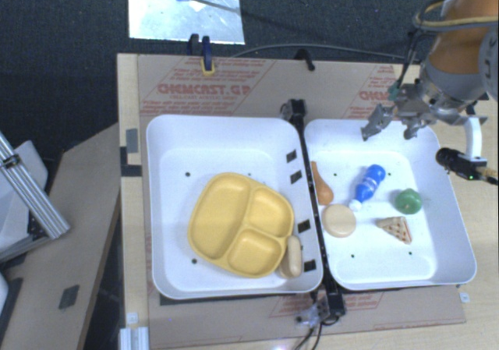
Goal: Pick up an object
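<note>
My gripper [392,126] hangs over the far edge of the right bin [444,263], fingers spread open with nothing between them. Below it in that bin lie a blue bottle with a white cap [369,182], a green round object [407,201], a tan wedge like a pizza slice [395,228], a beige disc [339,220] and an orange-brown spoon-shaped piece [320,183]. All of them lie apart from the gripper, toward the near side.
The left bin [168,153] holds a yellow divided tray [238,224] with a small beige roll [293,256] at its right corner. A black divider [308,185] runs between the bins. The arm's orange band [472,1] is at upper right.
</note>
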Controlling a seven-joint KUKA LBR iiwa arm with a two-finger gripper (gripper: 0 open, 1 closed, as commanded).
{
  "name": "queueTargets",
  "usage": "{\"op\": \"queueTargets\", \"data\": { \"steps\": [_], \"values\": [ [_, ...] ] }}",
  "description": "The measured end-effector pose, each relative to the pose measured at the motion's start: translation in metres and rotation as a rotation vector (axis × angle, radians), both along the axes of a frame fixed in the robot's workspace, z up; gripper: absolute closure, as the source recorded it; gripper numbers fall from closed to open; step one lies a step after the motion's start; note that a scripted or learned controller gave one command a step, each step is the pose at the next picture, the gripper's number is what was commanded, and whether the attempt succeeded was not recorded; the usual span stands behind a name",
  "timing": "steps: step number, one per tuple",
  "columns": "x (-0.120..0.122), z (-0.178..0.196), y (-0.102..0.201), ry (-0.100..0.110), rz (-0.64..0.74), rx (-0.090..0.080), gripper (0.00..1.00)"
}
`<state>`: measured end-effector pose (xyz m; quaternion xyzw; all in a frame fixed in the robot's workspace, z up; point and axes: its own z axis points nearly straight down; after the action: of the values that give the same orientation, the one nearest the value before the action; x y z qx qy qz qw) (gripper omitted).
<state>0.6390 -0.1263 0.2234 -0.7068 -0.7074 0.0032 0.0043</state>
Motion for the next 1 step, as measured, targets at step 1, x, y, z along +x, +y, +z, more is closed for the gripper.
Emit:
{"op": "queueTargets", "data": {
  "steps": [1],
  "values": [
    [0.0025, 0.0078, 0.0003, -0.012, 0.002, -0.001, 0.0]
  ]
}}
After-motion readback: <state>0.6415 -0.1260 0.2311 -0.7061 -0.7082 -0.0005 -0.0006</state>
